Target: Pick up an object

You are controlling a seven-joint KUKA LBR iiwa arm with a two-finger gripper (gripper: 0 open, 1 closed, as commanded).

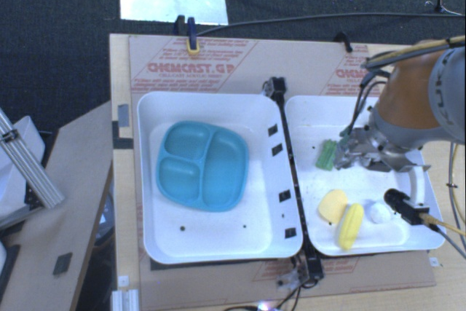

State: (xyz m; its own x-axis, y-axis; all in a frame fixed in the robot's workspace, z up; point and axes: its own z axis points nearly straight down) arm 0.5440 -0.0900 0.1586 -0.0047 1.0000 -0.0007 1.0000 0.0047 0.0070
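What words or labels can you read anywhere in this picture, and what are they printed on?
"CHEMCAST GP" in red on the tan protective sheet under the white bins, behind the left one.
A second red print on the same sheet, behind the right bin, is partly covered and unreadable.

Both white bins (218,247) look like smooth, slightly glossy plastic. In the left bin lies a blue divided plate (202,165), matt plastic. The board (240,62) under the bins seems paper-covered, printed red. The arm's orange band (408,95) shines softly.
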